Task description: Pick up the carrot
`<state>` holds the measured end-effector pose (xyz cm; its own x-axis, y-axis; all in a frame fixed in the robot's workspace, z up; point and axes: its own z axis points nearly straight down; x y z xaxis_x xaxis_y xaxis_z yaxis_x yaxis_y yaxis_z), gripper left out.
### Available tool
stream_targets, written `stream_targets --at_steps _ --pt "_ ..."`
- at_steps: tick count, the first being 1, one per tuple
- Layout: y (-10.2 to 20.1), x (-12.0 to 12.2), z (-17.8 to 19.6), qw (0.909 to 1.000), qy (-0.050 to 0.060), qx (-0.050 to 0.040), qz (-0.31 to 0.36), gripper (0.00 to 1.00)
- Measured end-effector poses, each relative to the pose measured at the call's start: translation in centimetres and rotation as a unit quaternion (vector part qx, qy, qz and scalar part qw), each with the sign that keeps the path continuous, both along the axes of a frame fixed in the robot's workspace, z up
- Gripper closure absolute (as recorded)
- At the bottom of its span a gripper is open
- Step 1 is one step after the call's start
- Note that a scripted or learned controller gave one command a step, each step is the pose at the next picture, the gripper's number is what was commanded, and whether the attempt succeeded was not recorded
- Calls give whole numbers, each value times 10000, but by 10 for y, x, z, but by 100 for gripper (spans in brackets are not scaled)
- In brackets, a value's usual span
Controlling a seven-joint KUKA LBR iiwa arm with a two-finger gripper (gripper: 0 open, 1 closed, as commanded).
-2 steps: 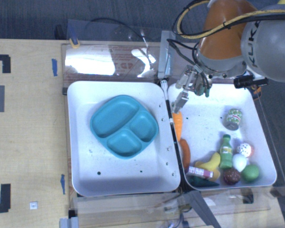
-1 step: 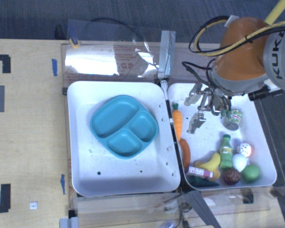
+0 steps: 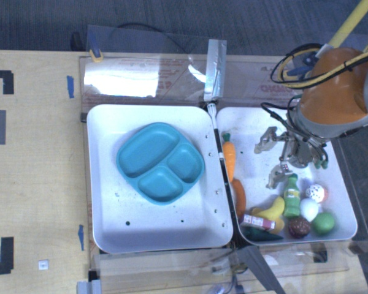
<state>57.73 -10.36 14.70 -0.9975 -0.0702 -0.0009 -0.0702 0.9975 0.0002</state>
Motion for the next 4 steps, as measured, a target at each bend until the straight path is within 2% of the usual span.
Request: stream_targets --at_steps 1,2,3,4 --pt "51 -35 40 9961 -19 5 877 0" --pt "60 25 39 9914 -36 4 1311 0" --pt "7 5 -58 9839 -54 -10 1786 0" --pt "8 9 -45 9841 -112 -10 1772 100"
